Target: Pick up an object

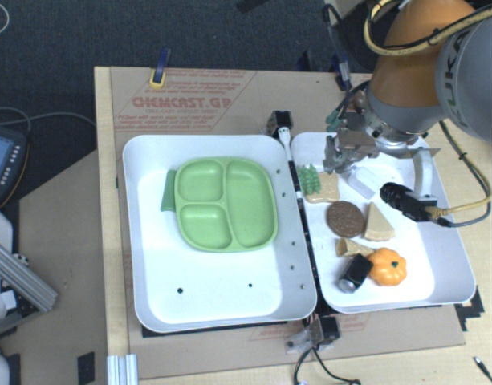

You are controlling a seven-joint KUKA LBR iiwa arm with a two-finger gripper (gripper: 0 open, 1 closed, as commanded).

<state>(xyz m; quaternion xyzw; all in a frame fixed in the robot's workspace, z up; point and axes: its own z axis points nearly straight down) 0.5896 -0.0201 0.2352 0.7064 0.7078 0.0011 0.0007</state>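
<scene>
The jaws (335, 160) hang over the right bin's (450, 283) far-left corner; whether they are spread I cannot tell. Just near them lie a green piece (311, 180), cookie (345, 218), wedge (380, 224), pumpkin (388, 267) and black cylinder (355, 273). The left bin (141, 215) bears a green tray (226, 203).

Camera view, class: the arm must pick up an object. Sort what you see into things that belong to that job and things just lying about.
Job:
gripper
right bin
brown disc
small orange pumpkin
black cylinder

Lying about:
green divided tray
left bin
blue clamp
</scene>
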